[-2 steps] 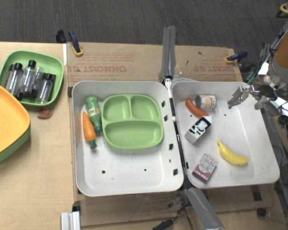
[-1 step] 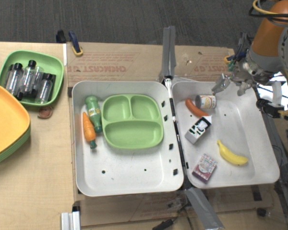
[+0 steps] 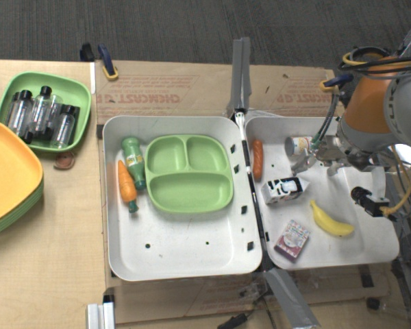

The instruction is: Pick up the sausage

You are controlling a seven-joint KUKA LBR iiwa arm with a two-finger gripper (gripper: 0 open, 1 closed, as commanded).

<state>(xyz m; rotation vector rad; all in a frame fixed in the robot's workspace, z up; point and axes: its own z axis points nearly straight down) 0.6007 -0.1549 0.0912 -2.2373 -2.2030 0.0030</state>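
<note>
The sausage (image 3: 257, 158) lies untouched at the far left edge of the right bin (image 3: 370, 252), beside the divider. The tool (image 3: 314, 157) hovers to its right, near a small jar (image 3: 300, 144); whether it is apart or together I cannot tell. The reach and grasp remain.

The bench (image 3: 48, 252) holds two white bins, the left bin (image 3: 178, 252) mid-frame and the right bin (image 3: 349, 252) beside it. At far left sit yellow plates (image 3: 7, 177) and a green tray (image 3: 79, 91) of bottles.
</note>
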